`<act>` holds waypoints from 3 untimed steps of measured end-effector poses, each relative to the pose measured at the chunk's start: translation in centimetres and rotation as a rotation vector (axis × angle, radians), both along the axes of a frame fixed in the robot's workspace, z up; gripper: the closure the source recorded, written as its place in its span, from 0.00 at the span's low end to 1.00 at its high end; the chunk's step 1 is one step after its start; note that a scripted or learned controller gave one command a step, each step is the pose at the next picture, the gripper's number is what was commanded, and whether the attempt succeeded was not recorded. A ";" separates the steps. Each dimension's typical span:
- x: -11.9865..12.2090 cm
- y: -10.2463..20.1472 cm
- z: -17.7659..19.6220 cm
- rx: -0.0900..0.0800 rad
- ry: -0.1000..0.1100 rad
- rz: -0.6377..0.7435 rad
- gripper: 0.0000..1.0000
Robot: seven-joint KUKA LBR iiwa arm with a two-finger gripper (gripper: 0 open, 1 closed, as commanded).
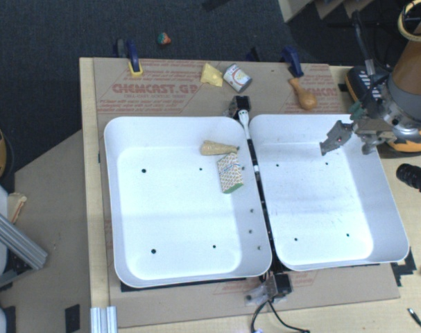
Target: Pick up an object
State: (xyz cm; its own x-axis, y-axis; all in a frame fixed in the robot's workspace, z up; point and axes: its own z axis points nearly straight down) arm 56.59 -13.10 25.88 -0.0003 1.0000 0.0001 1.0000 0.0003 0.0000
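In the left bin [127, 207], near its upper right corner, lie a tan cone-shaped piece [218, 148] and, just below it, a green-and-white patterned packet [229, 172]. My gripper [350, 142] hovers over the upper right part of the right bin [376, 220], far from both objects. Its two grey fingers [333, 139] are spread apart and open, and nothing is between them.
On the board behind the bins lie a yellow wedge [211, 75], a small white box [236, 78] and a brown wooden piece [304, 96]. A black-and-white tool [242, 109] sits at the top of the seam between the bins. Blue clamps [132, 55] hold the board's far edge.
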 end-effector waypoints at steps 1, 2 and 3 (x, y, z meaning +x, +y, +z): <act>0.1 0.0 1.1 -0.001 -0.003 0.001 1.00; 4.1 -5.6 9.9 -0.008 -0.014 -0.003 1.00; 0.8 -3.9 1.2 0.003 0.010 -0.001 1.00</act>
State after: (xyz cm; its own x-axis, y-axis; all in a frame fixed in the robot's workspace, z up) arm 57.42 -17.01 27.03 0.0008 1.0000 0.0031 1.0000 -0.0008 -0.0097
